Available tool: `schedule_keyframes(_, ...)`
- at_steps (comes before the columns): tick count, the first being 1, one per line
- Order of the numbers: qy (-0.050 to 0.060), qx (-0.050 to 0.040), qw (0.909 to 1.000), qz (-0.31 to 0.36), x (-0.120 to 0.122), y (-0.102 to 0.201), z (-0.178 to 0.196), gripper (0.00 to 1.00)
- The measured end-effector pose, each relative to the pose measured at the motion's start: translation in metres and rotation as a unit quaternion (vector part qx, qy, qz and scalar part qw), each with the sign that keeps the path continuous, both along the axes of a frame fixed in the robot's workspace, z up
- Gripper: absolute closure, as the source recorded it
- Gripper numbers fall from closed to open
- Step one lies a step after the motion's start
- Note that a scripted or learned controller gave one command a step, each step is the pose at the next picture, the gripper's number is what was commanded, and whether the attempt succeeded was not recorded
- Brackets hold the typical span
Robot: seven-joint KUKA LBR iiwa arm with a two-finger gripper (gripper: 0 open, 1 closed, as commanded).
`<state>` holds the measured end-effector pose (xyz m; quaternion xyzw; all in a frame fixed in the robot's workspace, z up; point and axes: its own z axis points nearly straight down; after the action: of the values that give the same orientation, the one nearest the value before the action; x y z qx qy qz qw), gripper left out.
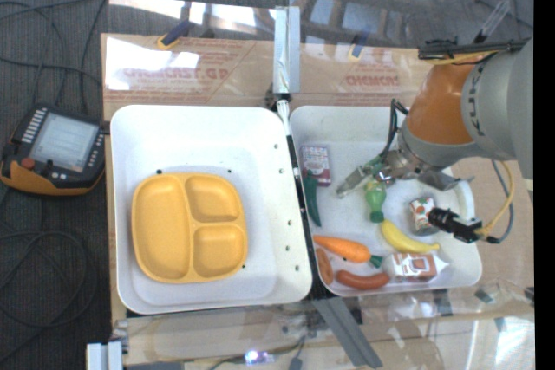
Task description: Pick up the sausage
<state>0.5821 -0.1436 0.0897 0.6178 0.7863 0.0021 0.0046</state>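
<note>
The sausage (pixel 362 279), reddish brown, lies along the front wall of the right bin (pixel 347 124), just in front of the carrot (pixel 342 248). My gripper (pixel 363 180) hovers in the middle of that bin, well behind the sausage and right above the top of a green bottle (pixel 375 204). Its fingers (pixel 349 183) are spread apart, open, with nothing between them. The orange band of the arm (pixel 438 113) sits at the bin's right rear.
Also in the right bin are a banana (pixel 408 240), a small carton (pixel 414 267), a red-and-white can (pixel 421 213), a red packet (pixel 316 162) and a green chili (pixel 311 197). The left bin (pixel 195 121) holds a yellow divided plate (pixel 189 226). A teach pendant (pixel 52 150) lies on the left.
</note>
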Motion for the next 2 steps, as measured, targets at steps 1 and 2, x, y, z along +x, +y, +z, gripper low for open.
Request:
schedule_keyframes(1,0.005,-0.0001,0.9822,0.188,0.087,0.061,0.095,0.00)
schedule_keyframes(2,0.004,-0.0020,0.9632,0.269,0.071,0.056,0.171,0.00)
